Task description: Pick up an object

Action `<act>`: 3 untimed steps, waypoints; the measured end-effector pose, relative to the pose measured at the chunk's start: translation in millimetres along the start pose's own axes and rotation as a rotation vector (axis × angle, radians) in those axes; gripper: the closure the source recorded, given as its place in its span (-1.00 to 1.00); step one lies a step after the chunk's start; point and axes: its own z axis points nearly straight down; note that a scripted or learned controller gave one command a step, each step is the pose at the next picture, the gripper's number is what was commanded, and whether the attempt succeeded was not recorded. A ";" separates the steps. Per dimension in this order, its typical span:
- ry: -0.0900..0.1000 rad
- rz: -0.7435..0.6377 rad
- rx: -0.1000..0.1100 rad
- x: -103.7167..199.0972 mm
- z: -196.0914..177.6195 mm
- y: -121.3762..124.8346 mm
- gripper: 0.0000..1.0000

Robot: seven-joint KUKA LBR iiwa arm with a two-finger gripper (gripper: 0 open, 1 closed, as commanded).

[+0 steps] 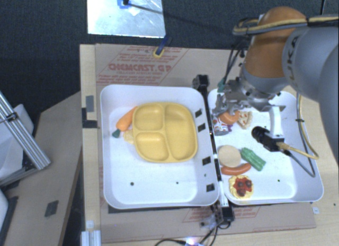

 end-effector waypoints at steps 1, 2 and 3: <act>0.001 0.000 0.000 51.6 -10.6 -13.2 1.00; -0.001 0.004 0.001 50.4 -11.3 -10.1 1.00; -0.003 0.010 0.002 40.0 1.1 -14.7 1.00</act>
